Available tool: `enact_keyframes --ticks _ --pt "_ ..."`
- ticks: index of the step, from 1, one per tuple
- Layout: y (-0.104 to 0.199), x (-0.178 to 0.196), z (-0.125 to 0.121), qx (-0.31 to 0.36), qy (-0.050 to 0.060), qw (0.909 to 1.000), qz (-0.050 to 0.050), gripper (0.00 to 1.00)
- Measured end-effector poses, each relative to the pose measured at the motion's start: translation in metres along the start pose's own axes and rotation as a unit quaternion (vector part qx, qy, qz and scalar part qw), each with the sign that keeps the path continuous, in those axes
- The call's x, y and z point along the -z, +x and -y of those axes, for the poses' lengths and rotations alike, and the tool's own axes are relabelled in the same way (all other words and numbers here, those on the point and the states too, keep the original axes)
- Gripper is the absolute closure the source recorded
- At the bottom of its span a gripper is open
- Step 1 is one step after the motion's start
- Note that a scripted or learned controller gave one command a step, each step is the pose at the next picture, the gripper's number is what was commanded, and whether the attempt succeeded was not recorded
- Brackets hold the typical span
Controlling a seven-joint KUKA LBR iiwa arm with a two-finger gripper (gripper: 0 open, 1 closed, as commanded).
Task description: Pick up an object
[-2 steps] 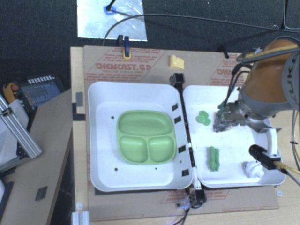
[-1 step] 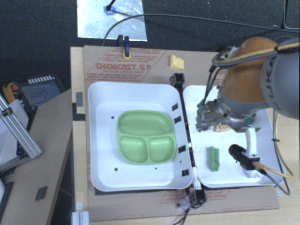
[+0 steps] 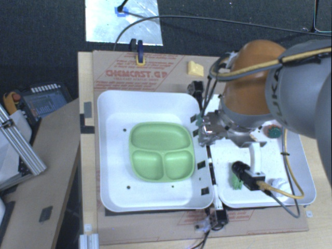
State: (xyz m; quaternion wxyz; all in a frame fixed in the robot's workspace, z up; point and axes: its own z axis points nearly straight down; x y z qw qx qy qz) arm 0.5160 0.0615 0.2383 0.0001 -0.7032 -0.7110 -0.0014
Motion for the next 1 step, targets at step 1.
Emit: enact_keyframes --ticks 1 --pt "0.0485 -0.0041 0.0017 -0.001 0.000 1.0000 0.000 1.00"
